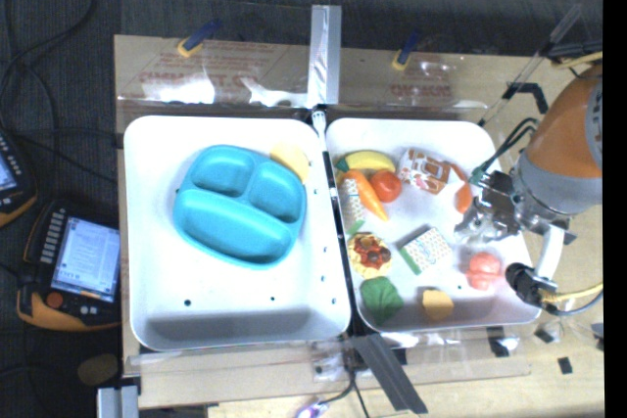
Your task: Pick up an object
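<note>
Apparently hovering at the approach step, jaws (pixel 482 215) over the right bin (pixel 411 127) near the red ball (pixel 482 269); not telling whether apart or together; next, needing a descent squarely onto one toy.

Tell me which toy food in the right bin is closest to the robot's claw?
The pinkish-red round toy near the bin's right wall, just below the gripper. The yellow banana, green piece and little pizza all lie farther left.

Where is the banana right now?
The banana lies in the right bin, at its far left corner, just above the carrot and red tomato.
</note>
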Action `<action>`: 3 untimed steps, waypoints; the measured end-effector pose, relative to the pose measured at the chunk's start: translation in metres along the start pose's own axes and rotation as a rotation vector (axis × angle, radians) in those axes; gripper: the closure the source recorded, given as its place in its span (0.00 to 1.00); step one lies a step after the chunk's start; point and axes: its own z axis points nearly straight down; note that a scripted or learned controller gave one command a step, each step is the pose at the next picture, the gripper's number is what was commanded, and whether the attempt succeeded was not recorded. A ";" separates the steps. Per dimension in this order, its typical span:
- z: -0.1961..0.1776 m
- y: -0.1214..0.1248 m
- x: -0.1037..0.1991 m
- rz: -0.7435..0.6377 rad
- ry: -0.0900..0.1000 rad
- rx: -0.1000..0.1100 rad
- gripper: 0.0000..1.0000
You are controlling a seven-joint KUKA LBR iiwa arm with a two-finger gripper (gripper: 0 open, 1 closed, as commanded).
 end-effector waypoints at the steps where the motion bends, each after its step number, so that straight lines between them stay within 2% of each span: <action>1: 0.075 0.015 -0.022 0.152 -0.001 0.001 1.00; 2: 0.018 0.000 -0.040 0.236 0.000 0.000 1.00; 3: 0.050 -0.020 0.005 0.483 0.001 0.001 1.00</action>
